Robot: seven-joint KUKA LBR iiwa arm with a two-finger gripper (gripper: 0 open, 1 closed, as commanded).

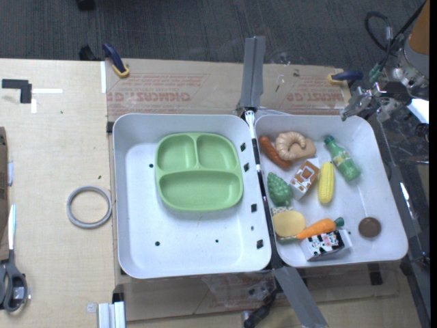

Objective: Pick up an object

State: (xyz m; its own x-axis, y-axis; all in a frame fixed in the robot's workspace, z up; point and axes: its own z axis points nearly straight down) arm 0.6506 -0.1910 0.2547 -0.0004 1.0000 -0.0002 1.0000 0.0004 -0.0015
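The right bin (386, 183) holds several toy foods: a croissant (293, 144), a sausage (273, 154), a green bottle (341, 159), a corn cob (326, 182), a small orange carton (304, 178), a leafy green piece (278, 188), a yellow slice (289, 223), a carrot (319, 228), a black-and-white carton (326, 244) and a brown disc (369, 227). My gripper (360, 103) hangs above the bin's far right corner, apart from every object, with nothing seen in it.
The left bin (136, 238) carries a green divided plate (199, 171). On the bench to the left lie a tape ring (89, 206) and scissors (10, 282). Blue clamps (116, 59) sit at the back edge. Cables trail by the arm at the upper right.
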